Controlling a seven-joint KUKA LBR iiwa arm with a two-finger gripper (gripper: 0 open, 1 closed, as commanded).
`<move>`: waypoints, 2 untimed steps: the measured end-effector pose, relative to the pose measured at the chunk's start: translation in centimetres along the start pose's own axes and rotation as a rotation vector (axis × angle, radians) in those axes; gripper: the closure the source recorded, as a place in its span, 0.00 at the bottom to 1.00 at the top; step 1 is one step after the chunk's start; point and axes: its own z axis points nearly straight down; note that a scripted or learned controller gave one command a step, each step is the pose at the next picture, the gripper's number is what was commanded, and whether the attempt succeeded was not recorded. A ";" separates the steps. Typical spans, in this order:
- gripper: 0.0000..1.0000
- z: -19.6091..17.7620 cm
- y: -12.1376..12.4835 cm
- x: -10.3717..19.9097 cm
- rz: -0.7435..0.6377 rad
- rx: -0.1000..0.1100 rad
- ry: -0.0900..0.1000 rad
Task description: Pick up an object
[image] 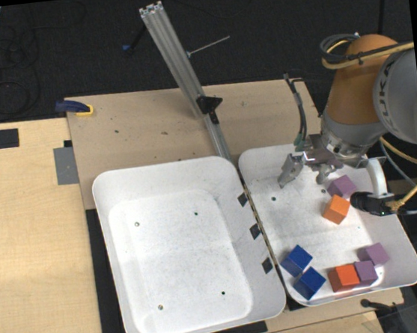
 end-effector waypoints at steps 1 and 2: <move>0.00 5.3 -0.3 -1.0 -0.001 0.000 -0.001; 1.00 3.9 -0.2 -1.1 0.005 -0.005 -0.001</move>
